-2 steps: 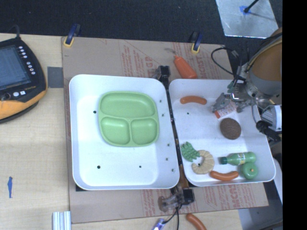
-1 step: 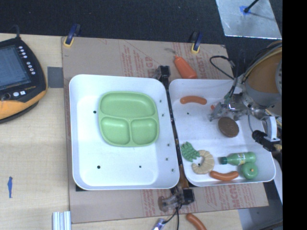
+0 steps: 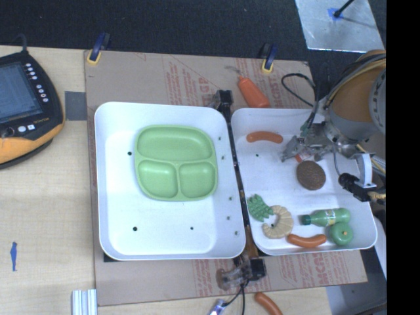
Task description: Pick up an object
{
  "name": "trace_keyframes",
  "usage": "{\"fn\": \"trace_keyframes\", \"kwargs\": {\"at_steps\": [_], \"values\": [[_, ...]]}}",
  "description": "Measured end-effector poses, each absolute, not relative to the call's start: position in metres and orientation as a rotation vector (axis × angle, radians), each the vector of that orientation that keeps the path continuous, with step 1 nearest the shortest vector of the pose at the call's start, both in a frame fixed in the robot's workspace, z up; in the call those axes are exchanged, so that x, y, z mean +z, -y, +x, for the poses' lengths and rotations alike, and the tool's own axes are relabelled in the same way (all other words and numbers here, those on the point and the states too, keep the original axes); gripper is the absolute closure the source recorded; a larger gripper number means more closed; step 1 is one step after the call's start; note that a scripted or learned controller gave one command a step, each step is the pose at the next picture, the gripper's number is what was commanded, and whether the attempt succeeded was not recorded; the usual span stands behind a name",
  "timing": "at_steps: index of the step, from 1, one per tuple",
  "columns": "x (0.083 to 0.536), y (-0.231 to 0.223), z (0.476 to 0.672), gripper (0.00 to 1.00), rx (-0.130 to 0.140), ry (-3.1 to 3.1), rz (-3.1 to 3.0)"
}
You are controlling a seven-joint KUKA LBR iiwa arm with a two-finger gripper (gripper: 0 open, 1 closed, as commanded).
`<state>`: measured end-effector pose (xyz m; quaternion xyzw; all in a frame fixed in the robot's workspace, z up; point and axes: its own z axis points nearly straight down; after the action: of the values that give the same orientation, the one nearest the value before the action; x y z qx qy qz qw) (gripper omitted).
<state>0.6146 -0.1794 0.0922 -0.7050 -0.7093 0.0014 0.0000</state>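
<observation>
Left bin (image 3: 111,176): green divided plate (image 3: 176,161), centred. Right bin (image 3: 262,120): toy foods scattered for picking — sausage (image 3: 264,137) at ten o'clock, brown disc (image 3: 310,175) central, bottle (image 3: 326,217) at five. End effector (image 3: 303,147) low over disc's eleven o'clock; grip state impossible to tell. Pale wooden table (image 3: 46,209), dark floor beyond.

One fixed camera, mounted above the bench, looks down at a slant. Its frame takes in both shallow white plastic bins (image 3: 105,176) side by side at moderate range, with the grey, orange-banded arm (image 3: 357,100) entering at right.
</observation>
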Motion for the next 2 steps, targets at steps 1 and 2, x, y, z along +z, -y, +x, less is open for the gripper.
{"fn": "trace_keyframes", "kwargs": {"at_steps": [1, 2], "values": [[0.092, 0.190, 0.578, 0.00, 0.006, 2.226, -2.214], [0.092, 0.157, 0.583, 0.00, 0.007, 2.226, -2.211]]}}
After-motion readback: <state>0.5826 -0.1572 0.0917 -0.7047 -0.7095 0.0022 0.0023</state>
